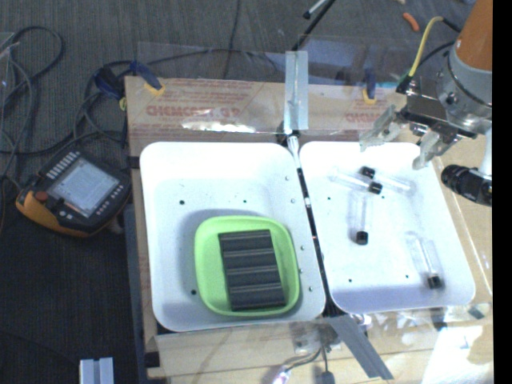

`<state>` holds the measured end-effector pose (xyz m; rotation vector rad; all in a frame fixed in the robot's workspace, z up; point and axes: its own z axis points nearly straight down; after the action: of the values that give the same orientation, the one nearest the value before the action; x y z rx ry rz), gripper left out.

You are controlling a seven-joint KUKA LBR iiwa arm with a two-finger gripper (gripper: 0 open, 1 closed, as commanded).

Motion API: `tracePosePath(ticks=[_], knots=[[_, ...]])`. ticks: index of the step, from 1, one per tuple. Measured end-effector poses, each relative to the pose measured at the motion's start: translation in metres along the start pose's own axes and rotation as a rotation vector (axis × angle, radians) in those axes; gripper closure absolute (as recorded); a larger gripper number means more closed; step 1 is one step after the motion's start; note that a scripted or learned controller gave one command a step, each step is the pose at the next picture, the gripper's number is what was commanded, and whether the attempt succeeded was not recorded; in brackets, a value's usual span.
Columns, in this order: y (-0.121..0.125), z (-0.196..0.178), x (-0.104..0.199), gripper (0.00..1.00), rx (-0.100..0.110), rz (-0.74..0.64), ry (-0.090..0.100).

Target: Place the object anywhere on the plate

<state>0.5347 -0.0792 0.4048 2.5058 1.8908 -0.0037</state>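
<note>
Two white bins side by side on the bench: left bin, right bin, walls touching along the middle. Behind them, a brown cardboard sheet under clear film, with a metal post rising at the seam. Grey arm with orange band reaching in from the upper right, wrist above the far right corner of the right bin. Gripper spread wide, fingers splayed apart, nothing between them, hanging over the far edge of the right bin. Off the bench at left, on dark carpet, an orange-and-grey pendant with its screen up, cables trailing around it. In the left bin, toward the near side, a green plate, square with rounded corners. On the plate, a dark ribbed block, covering most of its middle and lying fully inside the rim. In the right bin, four clear tubes with black caps: two tubes crossing near the far side just below the gripper, one tube near the middle, one tube toward the near right corner, well apart from the rest.
</note>
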Motion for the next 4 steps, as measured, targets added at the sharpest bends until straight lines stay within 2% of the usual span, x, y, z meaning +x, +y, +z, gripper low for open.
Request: tracePosePath(ticks=[1,2,3,4], knots=[[0.024,-0.030,0.016,0.00,-0.001,-0.208,0.000],[0.023,0.045,-0.021,0.00,0.001,-0.215,0.000],[0.031,-0.013,0.012,0.00,-0.001,-0.276,0.000],[0.064,-0.021,0.055,0.00,-0.001,-0.348,0.000]])
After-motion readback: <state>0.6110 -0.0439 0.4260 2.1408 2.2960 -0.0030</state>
